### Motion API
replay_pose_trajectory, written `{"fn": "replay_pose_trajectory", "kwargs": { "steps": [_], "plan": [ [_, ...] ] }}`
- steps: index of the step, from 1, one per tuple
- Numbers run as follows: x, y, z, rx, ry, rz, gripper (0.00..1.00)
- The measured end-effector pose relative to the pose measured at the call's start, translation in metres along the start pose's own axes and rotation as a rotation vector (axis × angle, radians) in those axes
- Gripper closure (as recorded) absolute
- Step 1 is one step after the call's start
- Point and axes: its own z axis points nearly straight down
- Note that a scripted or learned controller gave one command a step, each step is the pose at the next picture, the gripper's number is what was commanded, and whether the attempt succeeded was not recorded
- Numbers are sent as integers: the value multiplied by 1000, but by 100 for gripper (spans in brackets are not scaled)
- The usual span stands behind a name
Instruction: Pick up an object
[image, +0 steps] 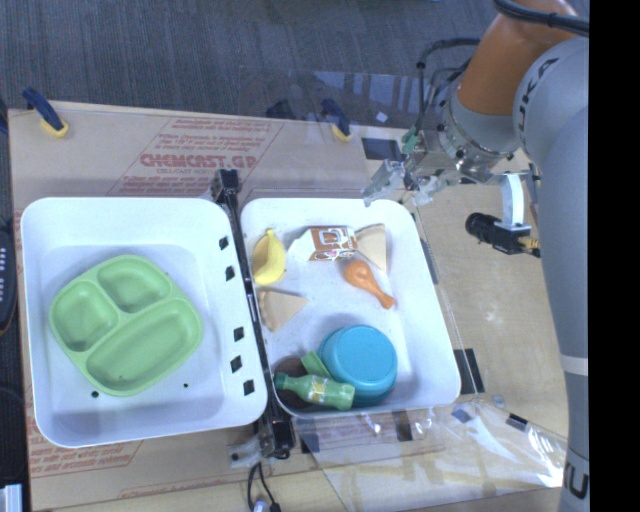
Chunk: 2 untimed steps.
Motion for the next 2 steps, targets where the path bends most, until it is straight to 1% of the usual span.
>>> {"fn": "replay_pose_trajectory", "kwargs": {
  "steps": [1, 2],
  "plan": [
    [-10, -25, 134, 7, 4, -214, 0],
    [10, -45, 177, 3, 2, -44, 0]
  ]
}}
